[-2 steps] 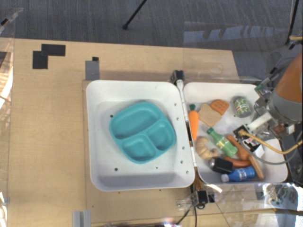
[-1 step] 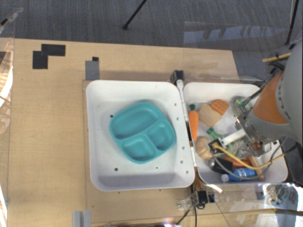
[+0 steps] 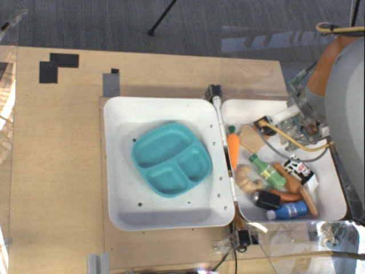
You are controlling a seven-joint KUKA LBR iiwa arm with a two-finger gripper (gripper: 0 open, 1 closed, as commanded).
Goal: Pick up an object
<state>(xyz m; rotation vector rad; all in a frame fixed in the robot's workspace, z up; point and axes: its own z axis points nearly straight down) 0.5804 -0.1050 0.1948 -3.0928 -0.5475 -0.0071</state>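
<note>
Looking down at a slant on a tan bench [image 3: 57, 170], the view takes in two shallow white bins side by side. The left bin [image 3: 114, 153] holds one thing: a teal plate [image 3: 171, 158] with three compartments, lying flat near the middle and turned at an angle.

The right bin [image 3: 339, 201] is crowded. An orange carrot [image 3: 233, 149] lies along its left wall, pointing toward the near side. Just beside it sits a tan wedge [image 3: 251, 138]. A green bottle [image 3: 268, 172] lies tilted near the middle, with a pale lumpy piece [image 3: 245, 177] touching its left side. Nearer the front edge lie a black cylinder [image 3: 266, 198] and a blue bottle [image 3: 291, 211], close together. A brown stick-like thing [image 3: 291, 182] crosses between them and the green bottle. A small black-and-white carton [image 3: 300, 170] rests toward the right.

The grey arm [image 3: 348, 90] enters from the right, its orange band [image 3: 322, 67] above the wrist. The gripper [image 3: 302, 124] sits low over the far right part of the right bin, among loose cables [image 3: 285, 136]. Whether it is released or clenched cannot be told; nothing is seen between its tips. The objects lie in the bin, apart from the gripper, the nearest being the carton and the wedge.
</note>
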